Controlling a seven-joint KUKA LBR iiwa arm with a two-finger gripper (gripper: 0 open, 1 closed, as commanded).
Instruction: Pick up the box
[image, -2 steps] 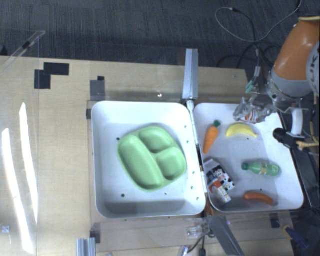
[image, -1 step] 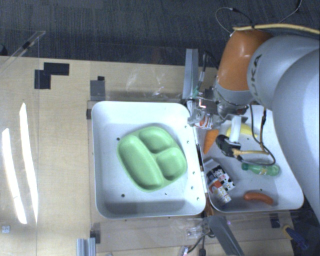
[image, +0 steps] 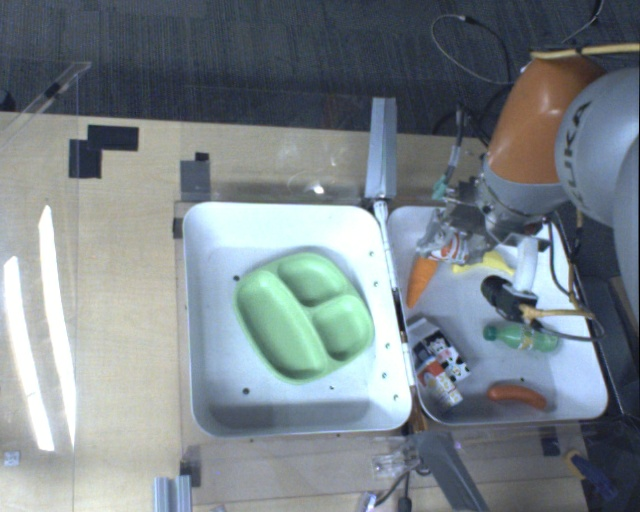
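- Box (image: 437, 360): lies in the right bin (image: 590, 395), against its left wall near the front corner, long axis running diagonally from upper left to lower right.
- Pincer (image: 452, 238): hangs over the bin's rear part, just above the carrot (image: 421, 278); whether it is open or closed cannot be told.
- Key relation: the box lies toward the bin's front from the pincer, with the carrot between them.

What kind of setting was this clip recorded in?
Most likely a robotics lab bench for pick-and-place trials: a KUKA arm reaching over two white bins, toy food such as a carrot, loose cables.
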